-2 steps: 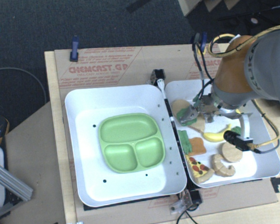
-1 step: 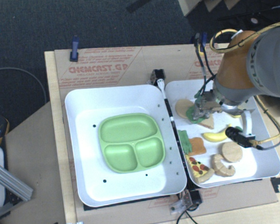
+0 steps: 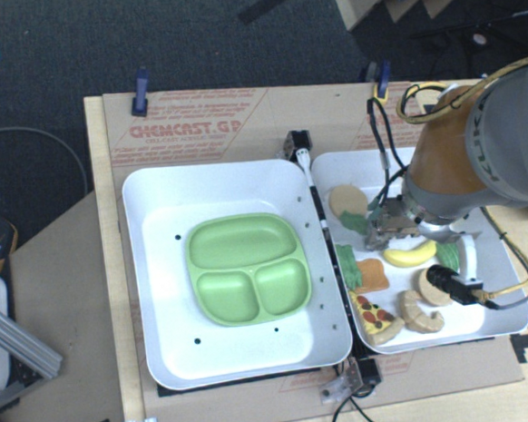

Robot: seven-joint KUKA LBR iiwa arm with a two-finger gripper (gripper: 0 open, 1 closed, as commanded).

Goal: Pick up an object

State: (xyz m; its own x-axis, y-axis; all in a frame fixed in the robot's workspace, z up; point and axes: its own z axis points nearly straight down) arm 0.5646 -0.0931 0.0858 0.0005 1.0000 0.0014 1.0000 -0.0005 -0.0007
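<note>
The right bin (image 3: 500,319) holds several toy foods. A yellow banana (image 3: 409,255) lies in its middle, with an orange piece (image 3: 372,273) and a green leafy strip (image 3: 348,264) to its left. A tan round piece (image 3: 347,198) sits at the back left, and a small green piece (image 3: 353,218) lies just in front of it. A pizza slice (image 3: 373,317) and a beige curved piece (image 3: 419,313) lie at the front. My gripper (image 3: 380,232) is low in the bin, just behind the banana and right of the small green piece.
The left bin (image 3: 150,260) holds a green divided plate (image 3: 248,268). A green piece (image 3: 450,256) lies right of the banana, under the arm. The grey and orange arm (image 3: 464,153) covers the right bin's back right part.
</note>
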